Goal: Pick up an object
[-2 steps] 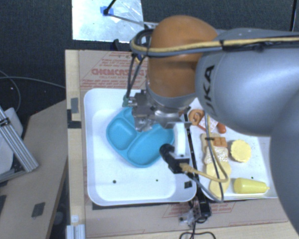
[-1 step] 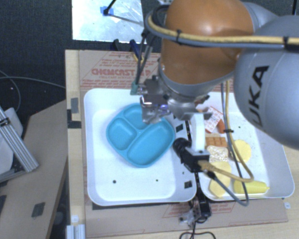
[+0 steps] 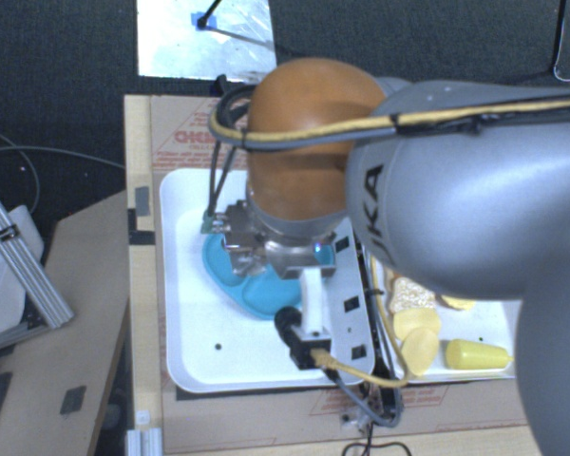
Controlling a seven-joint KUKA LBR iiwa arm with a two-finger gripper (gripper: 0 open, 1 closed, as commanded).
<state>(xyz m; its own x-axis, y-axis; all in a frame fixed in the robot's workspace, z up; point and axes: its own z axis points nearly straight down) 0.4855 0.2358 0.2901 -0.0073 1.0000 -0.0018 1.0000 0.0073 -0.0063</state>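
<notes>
Currently: my pincer (image 3: 256,272), grip state indiscernible, over blue object (image 3: 256,293), left bin (image 3: 185,350); yellow pieces (image 3: 475,354) lower right.

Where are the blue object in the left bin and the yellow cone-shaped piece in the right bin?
blue object (image 3: 258,297), camera view, on its lower visible lobe.
yellow cone-shaped piece (image 3: 476,354), camera view, on its middle.

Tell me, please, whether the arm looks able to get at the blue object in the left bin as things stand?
Probably yes: the arm's wrist hangs right over the blue object in the left bin, with nothing else lying near it.
</notes>
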